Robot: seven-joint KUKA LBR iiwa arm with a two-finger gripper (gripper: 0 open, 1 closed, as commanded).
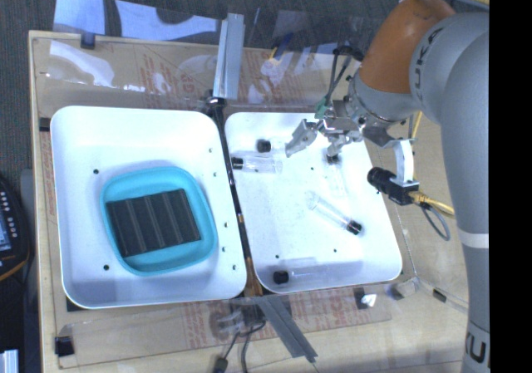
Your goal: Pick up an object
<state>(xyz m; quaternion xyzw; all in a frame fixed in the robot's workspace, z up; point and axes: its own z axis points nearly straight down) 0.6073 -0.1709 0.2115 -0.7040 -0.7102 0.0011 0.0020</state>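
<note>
My gripper hangs over the far part of the right bin, fingers spread wide, one reaching out toward the bin's middle and the other pointing down beside it. Nothing sits between them, so I judge I am at the approach step: poised above the bin, no grasp made yet.

Nearest my fingertips, just toward the divider between the bins, lies a small dark cap, and beside it a clear tube with a dark end, lying flat on the floor. Either is the handiest thing to pick.

On the camera side of my tool lies a second clear tube with a dark cap, set at a slant on the bin floor. Beyond that, against the bin's near wall, rests a third tube.

Well away, past the divider, the left bin holds a blue tray with a dark ribbed insert.

The next move calls for shifting toward the divider, lining my fingers across the nearest tube, then descending. The tubes are clear and round, so I expect they may roll.
</note>
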